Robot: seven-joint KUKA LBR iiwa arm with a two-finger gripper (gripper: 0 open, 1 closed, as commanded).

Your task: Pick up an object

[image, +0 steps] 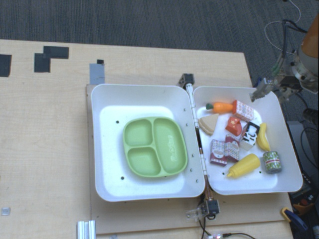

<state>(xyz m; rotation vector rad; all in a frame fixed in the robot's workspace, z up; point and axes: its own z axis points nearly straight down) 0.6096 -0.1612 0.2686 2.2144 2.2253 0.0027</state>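
The right bin (286, 133) holds several toy foods. Among them are an orange carrot (222, 106), a pink packet (245, 110), a tan bread wedge (208, 124) and a red carton (233, 125). There are also a black-and-white box (250, 132), a yellow banana (262, 137), dark red packets (223, 151), a yellow bottle (243, 165) and a green can (272, 162). My gripper (261, 89) hangs over the bin's far right corner, above and to the right of the pink packet, with nothing visibly in it.
The left bin (107, 133) holds a green three-compartment plate (154, 146). A metal divider with clamps (195, 128) runs between the bins. Cables and the arm's body (304, 68) crowd the right side. Wooden bench (45, 143) lies to the left.
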